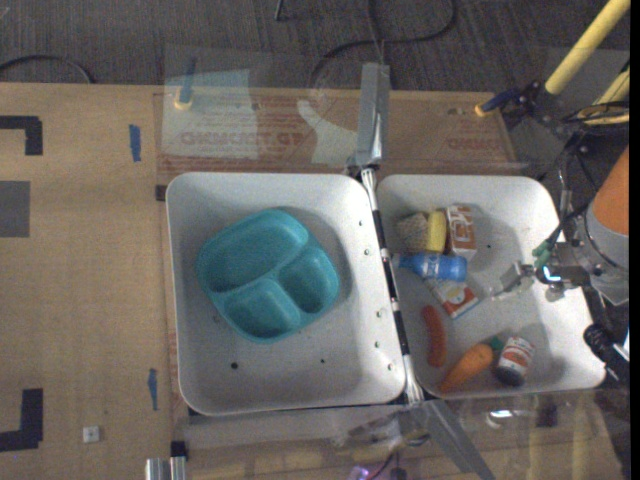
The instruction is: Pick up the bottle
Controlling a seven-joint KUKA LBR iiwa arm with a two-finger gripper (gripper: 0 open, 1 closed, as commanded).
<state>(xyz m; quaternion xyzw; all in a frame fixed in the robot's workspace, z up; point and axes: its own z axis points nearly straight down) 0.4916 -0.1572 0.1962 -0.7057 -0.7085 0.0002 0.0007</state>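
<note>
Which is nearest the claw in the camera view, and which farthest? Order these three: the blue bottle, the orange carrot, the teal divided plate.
Measured from the claw at the right bin's right side:
1. Orange carrot, below and to its left, at the right bin's front.
2. Blue bottle, left of it, lying toward the divider; close to the carrot's distance, only slightly farther.
3. Teal divided plate, plainly farthest, in the left bin.

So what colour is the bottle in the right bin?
Blue, with a paler label band; the bottle lies on its side, clearest in the camera view.

Dark carpet floor [150, 18], cardboard-covered bench [80, 268]
</note>
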